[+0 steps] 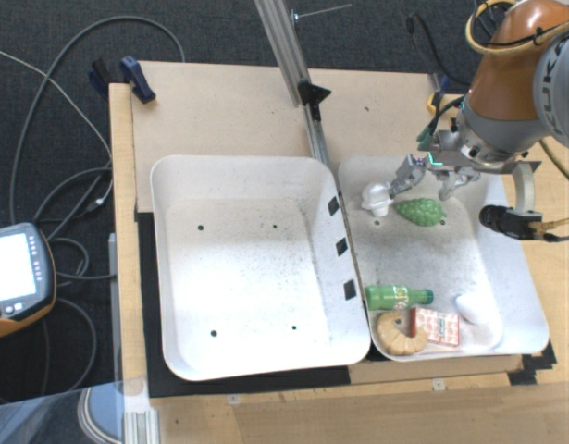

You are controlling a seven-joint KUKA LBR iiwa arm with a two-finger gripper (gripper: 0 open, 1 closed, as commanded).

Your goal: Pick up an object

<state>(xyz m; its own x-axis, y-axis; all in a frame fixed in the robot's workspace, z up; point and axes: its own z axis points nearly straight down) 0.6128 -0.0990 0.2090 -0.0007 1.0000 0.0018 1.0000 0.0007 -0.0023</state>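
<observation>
Right bin (506, 276): green bumpy object (421, 212), oval, knobbly skin, lying at the far end. Long axis runs roughly left-right across the bin. Gripper (430, 176) hangs just above it, fingers spread apart, nothing between them. Small white object (376, 198) just left; its shape is hard to make out.

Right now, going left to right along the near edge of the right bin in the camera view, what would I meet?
Green bottle → round bagel-like pastry → red-and-white packet → white rounded object. The bottle and pastry overlap in span, so their order is loose.
</observation>
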